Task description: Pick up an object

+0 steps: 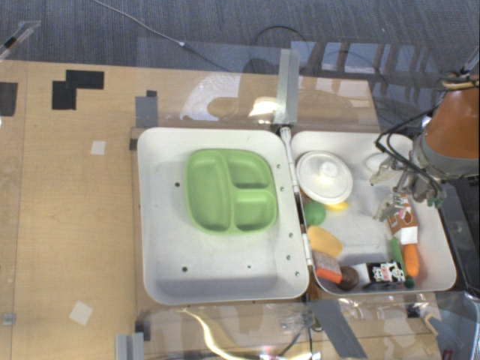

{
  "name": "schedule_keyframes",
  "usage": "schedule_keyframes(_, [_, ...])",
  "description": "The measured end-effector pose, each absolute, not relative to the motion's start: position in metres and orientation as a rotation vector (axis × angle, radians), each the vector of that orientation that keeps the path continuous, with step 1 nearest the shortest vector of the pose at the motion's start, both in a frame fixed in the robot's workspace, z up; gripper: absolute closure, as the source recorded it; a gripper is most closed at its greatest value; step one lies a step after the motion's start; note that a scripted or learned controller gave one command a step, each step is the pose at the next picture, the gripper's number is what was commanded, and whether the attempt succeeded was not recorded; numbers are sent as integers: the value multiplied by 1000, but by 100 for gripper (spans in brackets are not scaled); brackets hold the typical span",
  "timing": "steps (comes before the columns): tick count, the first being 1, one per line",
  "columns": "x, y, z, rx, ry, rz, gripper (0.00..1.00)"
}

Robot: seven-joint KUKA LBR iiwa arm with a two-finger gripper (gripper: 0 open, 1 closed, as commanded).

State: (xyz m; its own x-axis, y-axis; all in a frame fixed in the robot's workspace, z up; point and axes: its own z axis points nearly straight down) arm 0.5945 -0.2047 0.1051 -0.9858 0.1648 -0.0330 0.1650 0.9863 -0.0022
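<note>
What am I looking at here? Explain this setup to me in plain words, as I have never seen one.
This is a single picture from a camera fixed above a workbench, looking down at a slant. Two shallow white bins sit side by side. The left bin holds a green divided plate. The right bin holds small toy-like items: a white lidded bowl, a green ball, a yellow block, an orange carrot and a small black-and-white carton, among others.

The grey and orange shape at the right is a robot arm, driven by a program. Its job is to pick up an object. Its gripper, a two-finger claw, is down over the right bin, but the picture is too cluttered there to tell whether it holds anything.
</note>
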Motion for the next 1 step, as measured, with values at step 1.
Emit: schedule_keyframes(1, [574,-192,90,429,3096,-2,0])
